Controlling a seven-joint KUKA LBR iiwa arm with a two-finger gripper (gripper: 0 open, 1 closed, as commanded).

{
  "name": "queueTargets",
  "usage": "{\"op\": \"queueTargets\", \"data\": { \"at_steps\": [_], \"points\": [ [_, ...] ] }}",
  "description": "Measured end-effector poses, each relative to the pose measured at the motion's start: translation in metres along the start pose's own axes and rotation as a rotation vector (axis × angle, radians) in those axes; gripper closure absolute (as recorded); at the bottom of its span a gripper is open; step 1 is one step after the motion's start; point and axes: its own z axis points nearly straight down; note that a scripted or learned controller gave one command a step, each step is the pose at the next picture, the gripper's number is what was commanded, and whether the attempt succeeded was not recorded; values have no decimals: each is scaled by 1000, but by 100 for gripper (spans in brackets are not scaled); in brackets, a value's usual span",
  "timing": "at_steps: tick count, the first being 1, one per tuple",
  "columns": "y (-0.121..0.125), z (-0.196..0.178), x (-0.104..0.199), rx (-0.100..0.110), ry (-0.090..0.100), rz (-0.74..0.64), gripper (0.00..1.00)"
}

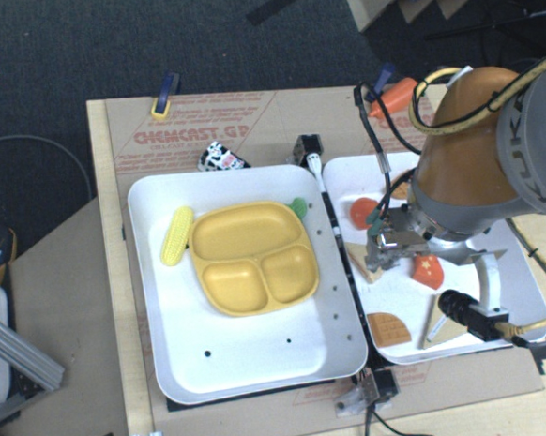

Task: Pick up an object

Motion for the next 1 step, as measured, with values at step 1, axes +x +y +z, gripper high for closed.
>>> {"op": "queueTargets", "data": {
  "at_steps": [1],
  "points": [
    [6,-19,5,-8,-3,3,100]
  ]
}}
